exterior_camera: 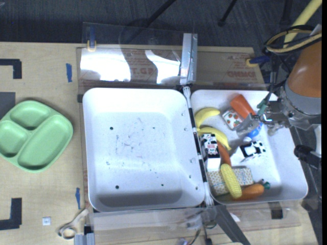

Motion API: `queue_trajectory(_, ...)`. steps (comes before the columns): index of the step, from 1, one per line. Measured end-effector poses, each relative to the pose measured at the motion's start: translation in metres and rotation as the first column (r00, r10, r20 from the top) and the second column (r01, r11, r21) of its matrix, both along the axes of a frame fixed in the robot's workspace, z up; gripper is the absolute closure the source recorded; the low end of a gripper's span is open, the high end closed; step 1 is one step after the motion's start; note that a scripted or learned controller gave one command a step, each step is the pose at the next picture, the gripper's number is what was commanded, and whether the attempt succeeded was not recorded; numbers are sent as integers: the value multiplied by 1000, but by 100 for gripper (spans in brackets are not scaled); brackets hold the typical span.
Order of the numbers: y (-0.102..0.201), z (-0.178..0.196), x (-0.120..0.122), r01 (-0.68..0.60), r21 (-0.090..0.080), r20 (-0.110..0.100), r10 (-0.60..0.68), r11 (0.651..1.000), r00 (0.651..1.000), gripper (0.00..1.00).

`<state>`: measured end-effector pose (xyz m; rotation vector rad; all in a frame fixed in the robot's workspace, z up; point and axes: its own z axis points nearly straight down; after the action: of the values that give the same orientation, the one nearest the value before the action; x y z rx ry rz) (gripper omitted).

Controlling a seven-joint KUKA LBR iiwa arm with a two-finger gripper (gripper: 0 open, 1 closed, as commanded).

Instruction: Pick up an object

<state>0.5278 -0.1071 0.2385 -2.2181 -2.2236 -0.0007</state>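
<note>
The gripper (258,120) hovers over the right bin (291,182) (toys crowd it), apparently mid-descent; jaw state unclear. Next: settle onto one item, perhaps the orange block (241,105).

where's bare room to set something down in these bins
The left bin has open floor wall to wall. In the right bin, one bare patch lies by its right wall. Its left side is crowded: bananas, corn, carrot.

Toys (230,162) in right bin (291,182), divided plate (34,135) far left
</note>
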Motion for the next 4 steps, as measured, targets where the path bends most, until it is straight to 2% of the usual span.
queue_trajectory(1,-48,-3,7,-78,-2,3,78,997,997,0)
queue_trajectory(2,-76,-93,80,-90,-2,3,90,996,996,0)
queue_trajectory(3,-107,-9,33,8,-2,3,-8,1000,1000,0)
queue_trajectory(4,-89,-70,83,41,-2,3,-41,999,999,0)
